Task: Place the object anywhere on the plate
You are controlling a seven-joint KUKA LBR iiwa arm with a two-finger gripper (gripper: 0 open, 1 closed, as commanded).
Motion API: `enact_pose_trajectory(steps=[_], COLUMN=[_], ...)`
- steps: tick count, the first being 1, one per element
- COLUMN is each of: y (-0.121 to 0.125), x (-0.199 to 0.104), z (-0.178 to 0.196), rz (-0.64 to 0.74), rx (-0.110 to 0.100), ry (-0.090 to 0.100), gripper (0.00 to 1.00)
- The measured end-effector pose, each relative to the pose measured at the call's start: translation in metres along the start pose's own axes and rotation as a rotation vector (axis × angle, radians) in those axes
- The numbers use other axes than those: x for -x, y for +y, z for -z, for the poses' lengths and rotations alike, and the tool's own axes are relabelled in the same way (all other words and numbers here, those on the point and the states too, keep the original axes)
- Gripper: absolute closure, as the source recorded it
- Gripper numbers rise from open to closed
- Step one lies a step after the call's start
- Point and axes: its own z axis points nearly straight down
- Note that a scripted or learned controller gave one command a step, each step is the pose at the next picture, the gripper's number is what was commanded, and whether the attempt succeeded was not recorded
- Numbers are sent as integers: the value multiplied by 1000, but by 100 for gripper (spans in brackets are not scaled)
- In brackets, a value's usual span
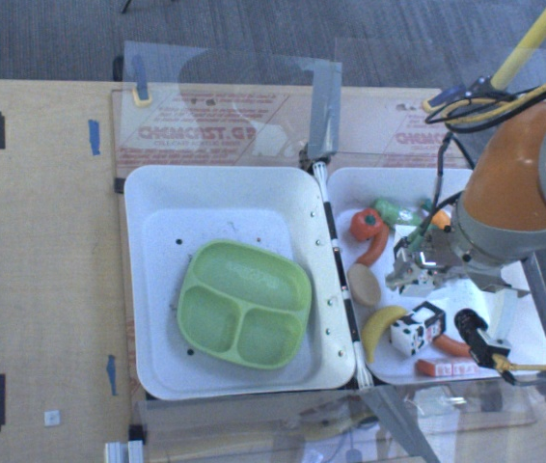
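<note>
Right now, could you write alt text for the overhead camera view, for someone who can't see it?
A grey-and-orange robot arm's gripper hangs over the right bin, among a tomato, a banana and other small toys. In the left bin, a green divided plate sits with nothing on it.

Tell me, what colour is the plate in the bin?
Light green; the plate shows clearly in the camera view.

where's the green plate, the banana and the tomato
green plate (pixel 244 302): camera view, on the ridge where its compartments meet
banana (pixel 377 327): camera view, on the middle of its curve
tomato (pixel 367 225): camera view, on its red top
</note>
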Motion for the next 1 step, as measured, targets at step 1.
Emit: enact_pose_trajectory(steps=[1], y=[15], x=[-65], z=[0], rz=[4], rx=[-1], ry=[-1], gripper=[100])
